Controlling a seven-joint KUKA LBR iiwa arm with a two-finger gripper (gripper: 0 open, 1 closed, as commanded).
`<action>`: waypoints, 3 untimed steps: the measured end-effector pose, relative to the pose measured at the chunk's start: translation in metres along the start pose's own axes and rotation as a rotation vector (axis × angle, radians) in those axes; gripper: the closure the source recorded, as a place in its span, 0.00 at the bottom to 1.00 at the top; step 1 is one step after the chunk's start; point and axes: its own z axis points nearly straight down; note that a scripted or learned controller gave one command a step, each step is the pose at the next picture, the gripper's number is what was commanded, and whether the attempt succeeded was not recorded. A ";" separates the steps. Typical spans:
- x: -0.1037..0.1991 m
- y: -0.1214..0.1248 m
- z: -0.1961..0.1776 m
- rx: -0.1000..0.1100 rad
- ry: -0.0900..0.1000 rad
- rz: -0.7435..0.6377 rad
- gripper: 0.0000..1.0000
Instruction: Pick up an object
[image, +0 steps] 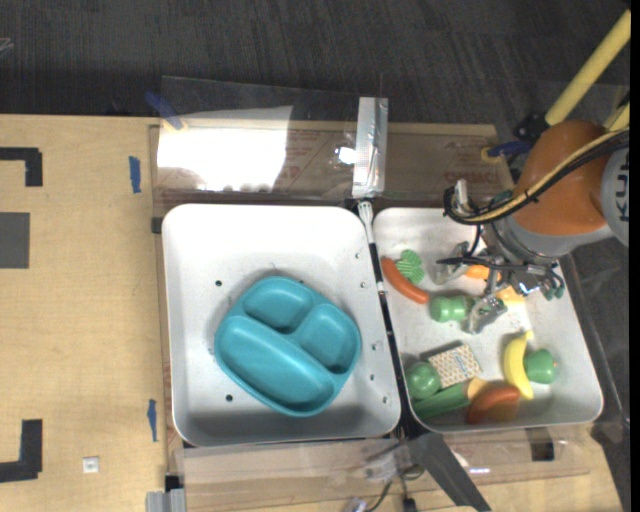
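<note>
My gripper (489, 305) hangs low over the upper middle of the right bin (580, 330), under the orange wrist band. It is just right of a small green cylinder (449, 309) and close above it. An orange carrot (404, 286) with a green top lies to its left. A yellow and orange piece (512, 293) shows right beside the gripper. Cables and the wrist hide what lies directly beneath it.
Along the right bin's front lie a yellow banana (515, 365), a green ball (542, 367), a green apple (421, 379), a patterned block (455, 363), a green cucumber (441, 403) and an orange-red fruit (494, 402). The left bin (200, 250) holds a teal divided plate (289, 345).
</note>
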 end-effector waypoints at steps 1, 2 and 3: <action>-0.029 0.039 0.000 0.000 0.000 0.127 0.00; -0.040 -0.025 -0.020 0.001 0.002 -0.079 0.00; -0.035 -0.042 -0.001 -0.001 -0.001 -0.054 0.00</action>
